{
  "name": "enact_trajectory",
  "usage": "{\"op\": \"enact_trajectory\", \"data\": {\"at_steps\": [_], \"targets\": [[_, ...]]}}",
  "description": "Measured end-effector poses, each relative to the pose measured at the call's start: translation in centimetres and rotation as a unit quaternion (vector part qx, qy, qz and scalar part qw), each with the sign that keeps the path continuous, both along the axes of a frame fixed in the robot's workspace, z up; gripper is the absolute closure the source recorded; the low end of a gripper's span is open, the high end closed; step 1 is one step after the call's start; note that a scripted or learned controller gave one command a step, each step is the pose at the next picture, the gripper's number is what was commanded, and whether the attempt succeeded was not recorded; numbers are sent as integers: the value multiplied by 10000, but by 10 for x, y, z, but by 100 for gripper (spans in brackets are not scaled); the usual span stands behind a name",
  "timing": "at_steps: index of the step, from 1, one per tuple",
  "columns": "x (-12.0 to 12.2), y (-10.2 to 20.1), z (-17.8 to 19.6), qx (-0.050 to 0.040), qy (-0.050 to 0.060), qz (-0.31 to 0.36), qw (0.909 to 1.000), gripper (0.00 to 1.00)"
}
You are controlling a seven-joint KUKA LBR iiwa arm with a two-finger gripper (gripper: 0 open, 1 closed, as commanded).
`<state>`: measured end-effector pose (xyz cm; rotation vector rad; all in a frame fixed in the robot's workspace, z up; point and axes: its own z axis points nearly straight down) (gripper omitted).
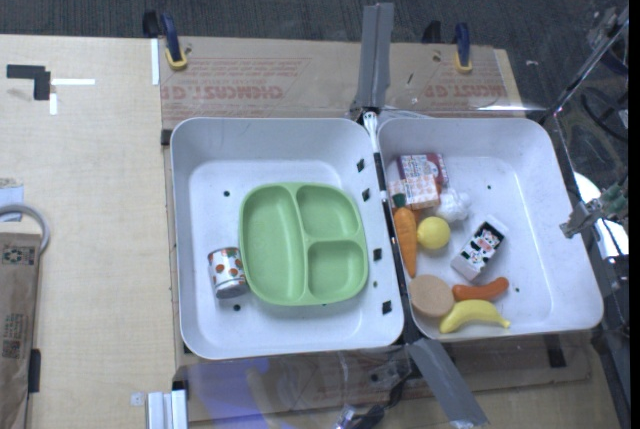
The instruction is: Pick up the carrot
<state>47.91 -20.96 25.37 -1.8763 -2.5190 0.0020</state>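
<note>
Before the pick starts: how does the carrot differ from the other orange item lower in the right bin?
The carrot lies along the right bin's left wall, pointing up and down the view; the orange sausage-like piece lies nearly crosswise near the front. The carrot tapers and has a green top end; the sausage-like piece is rounded at both ends. The carrot looks longer. Both are orange, lie flat, and sit in the same bin.

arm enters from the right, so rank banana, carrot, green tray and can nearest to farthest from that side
1. banana, right bin, front
2. carrot, right bin, by its left wall
3. green tray, left bin, middle
4. can, left of the tray
</note>
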Motion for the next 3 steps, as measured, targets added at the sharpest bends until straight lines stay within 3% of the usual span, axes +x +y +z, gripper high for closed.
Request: {"op": "enact_trajectory", "data": {"at_steps": [1, 2, 3], "targets": [[1, 0, 9, -4, 0, -2, 10000, 100], [-1, -12, -46, 10, -4, 3127, 9498, 100], [0, -12, -37, 7, -13, 3117, 9502, 100]]}}
